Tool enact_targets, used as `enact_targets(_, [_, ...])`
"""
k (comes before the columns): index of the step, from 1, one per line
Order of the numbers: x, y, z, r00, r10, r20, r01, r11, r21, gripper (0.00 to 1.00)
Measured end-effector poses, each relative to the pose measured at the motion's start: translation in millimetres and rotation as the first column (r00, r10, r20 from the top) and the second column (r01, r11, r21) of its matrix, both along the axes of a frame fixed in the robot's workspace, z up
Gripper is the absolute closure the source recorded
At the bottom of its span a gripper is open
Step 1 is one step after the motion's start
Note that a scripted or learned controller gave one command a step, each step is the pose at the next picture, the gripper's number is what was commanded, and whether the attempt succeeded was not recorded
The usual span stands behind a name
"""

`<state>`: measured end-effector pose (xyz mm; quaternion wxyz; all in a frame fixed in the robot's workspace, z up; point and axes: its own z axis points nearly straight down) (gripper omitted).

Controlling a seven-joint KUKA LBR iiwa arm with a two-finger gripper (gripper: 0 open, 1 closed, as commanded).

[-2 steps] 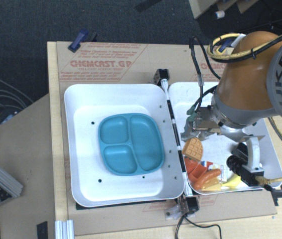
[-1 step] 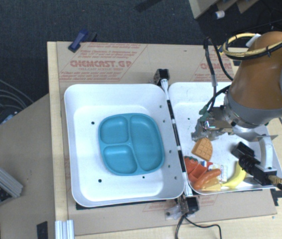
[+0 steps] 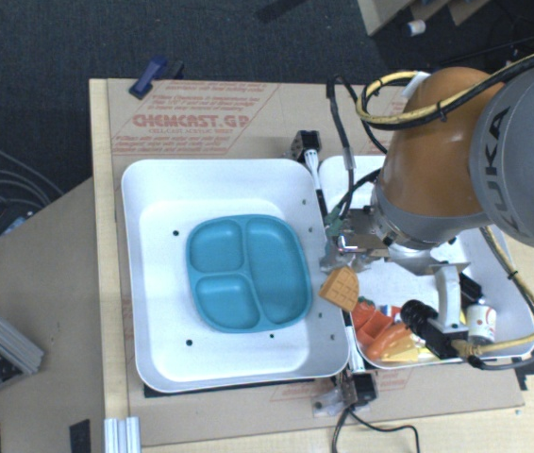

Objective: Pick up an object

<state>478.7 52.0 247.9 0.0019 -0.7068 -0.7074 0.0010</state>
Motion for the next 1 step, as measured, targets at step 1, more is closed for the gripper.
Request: enact_targets(1, [0.4,-41.6,5.6,1.0,-0.001,0.003,0.001,1.0,-0.002,1.0])
